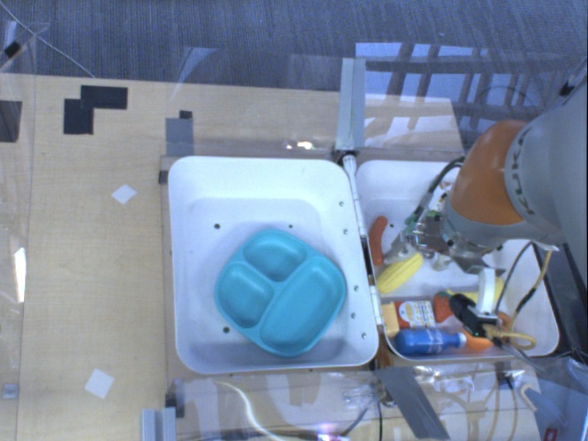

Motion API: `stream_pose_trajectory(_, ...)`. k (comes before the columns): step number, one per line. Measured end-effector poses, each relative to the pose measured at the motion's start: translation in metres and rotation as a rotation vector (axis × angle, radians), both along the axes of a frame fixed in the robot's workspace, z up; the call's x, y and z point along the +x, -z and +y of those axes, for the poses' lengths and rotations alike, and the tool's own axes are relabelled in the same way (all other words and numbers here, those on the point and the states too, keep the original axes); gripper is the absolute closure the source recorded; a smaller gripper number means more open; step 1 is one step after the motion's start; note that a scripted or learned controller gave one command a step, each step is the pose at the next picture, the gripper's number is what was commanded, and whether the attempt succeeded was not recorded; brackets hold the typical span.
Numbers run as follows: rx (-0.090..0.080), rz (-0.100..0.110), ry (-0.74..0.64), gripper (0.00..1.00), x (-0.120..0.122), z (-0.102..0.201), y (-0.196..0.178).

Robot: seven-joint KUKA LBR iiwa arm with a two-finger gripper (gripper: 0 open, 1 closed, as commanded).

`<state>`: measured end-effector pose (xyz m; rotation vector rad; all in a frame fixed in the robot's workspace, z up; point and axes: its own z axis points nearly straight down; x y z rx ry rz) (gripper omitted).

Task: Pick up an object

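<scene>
My gripper [415,243] hangs low in the right bin [386,186], under the grey arm with its orange band. Just below and left of it lies a yellow corn-like piece [400,272], very close to or touching the gripper. A red-orange sausage shape [378,237] lies to the gripper's left along the bin's left wall. Near the front wall sit an orange bottle with a white label [412,315], a blue bottle [430,342] and an orange carrot-like piece [479,343]. Whether anything is held is hidden from this angle.
The left bin [193,209] holds a light blue divided plate [280,290]. A divider wall [360,246] separates the two bins. The arm covers the right bin's right half. Black tape marks [92,107] lie on the wooden bench at the far left.
</scene>
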<state>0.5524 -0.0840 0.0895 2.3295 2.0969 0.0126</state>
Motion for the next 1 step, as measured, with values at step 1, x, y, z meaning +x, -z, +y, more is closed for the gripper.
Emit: stream_pose_trajectory(1, -0.002, -0.009, 0.000, 1.00, 0.0030, -0.0002, -0.0128)
